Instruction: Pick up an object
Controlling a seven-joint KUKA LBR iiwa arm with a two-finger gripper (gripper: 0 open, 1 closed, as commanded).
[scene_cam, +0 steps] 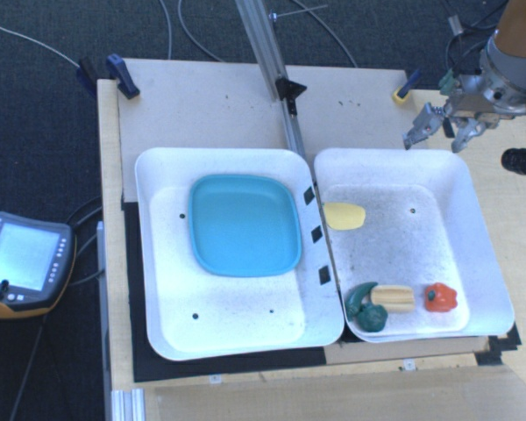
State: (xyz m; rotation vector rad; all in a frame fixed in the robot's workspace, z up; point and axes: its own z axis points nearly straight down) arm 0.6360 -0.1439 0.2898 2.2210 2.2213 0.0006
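Note:
My gripper (pixel 442 131) hangs over the far right rim of the right bin (pixel 473 200), fingers spread open with nothing between them. In that bin a pale yellow piece (pixel 344 216) lies against the left wall. Along the near wall sit a dark green toy vegetable (pixel 366 306), a tan block (pixel 393 298) touching it, and a red pepper-like toy (pixel 439 297). All of these are well below and in front of the gripper.
The left bin (pixel 158 235) holds a turquoise square plate (pixel 245 224). A slanted metal pole (pixel 267 51) runs down to the gap between the bins. A teach pendant (pixel 22 261) lies left of the bench. Blue clamps (pixel 123 75) grip the board's far corners.

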